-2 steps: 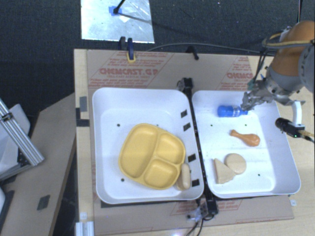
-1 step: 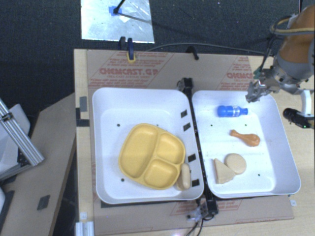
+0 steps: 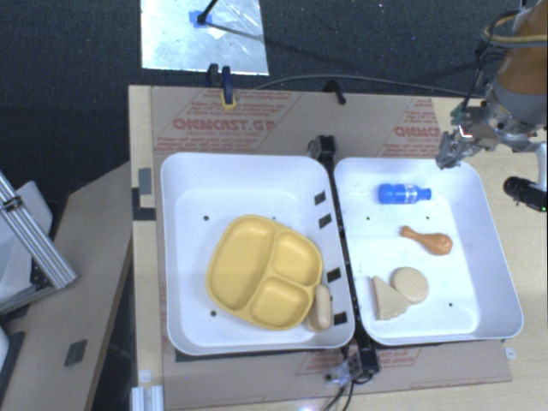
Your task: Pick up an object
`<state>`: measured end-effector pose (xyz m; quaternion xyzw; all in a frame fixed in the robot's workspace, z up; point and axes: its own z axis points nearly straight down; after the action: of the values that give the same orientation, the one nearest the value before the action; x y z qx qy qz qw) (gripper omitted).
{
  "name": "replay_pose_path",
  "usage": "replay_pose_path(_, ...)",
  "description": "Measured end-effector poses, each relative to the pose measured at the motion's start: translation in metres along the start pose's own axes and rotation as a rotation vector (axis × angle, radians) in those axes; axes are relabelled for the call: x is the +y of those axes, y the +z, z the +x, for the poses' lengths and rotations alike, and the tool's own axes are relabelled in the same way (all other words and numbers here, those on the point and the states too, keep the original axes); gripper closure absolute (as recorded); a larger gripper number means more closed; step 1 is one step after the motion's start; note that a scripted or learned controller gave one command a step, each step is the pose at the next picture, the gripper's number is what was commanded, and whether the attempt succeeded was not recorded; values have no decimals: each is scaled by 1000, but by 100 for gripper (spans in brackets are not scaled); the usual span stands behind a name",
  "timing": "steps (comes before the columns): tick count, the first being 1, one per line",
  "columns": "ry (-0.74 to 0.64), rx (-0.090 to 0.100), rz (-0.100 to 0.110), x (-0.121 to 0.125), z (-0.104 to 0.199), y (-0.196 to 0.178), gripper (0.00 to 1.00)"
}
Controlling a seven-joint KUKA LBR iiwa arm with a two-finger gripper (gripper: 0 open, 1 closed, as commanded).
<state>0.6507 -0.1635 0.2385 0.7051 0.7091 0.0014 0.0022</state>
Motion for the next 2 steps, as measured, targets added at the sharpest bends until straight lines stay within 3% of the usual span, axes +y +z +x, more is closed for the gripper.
replay_pose_path(2,-3,3,4,-23,91,-11,100)
